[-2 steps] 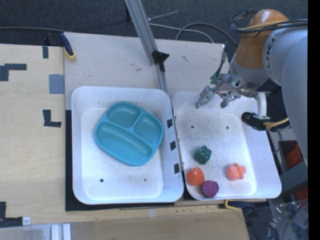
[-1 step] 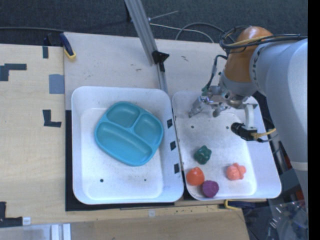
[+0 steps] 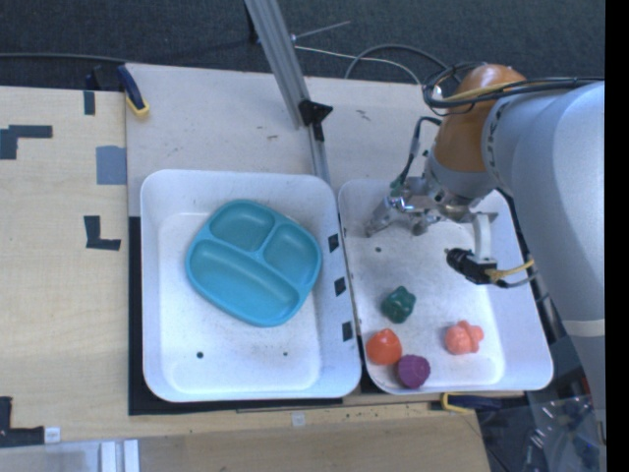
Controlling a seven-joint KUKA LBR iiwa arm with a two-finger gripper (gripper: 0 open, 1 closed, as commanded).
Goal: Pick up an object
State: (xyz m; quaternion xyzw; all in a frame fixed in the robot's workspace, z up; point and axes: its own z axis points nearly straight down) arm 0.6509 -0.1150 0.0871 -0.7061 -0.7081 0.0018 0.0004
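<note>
The right bin (image 3: 511, 362) holds a dark green toy (image 3: 398, 305), a red-orange toy (image 3: 383, 346), a purple toy (image 3: 414, 370) and an orange toy (image 3: 463, 337), all in its near half. My gripper (image 3: 401, 218) hangs over the far left part of that bin, its metal fingers (image 3: 378, 224) spread apart with nothing between them. It stands well above and behind the green toy, not touching any toy.
The left bin (image 3: 162, 264) carries a blue divided plate (image 3: 254, 261). A slanted metal pole (image 3: 285, 52) rises behind the bins. The grey arm and its orange band (image 3: 472, 116) fill the right side, with a black cable (image 3: 477, 266) over the right bin.
</note>
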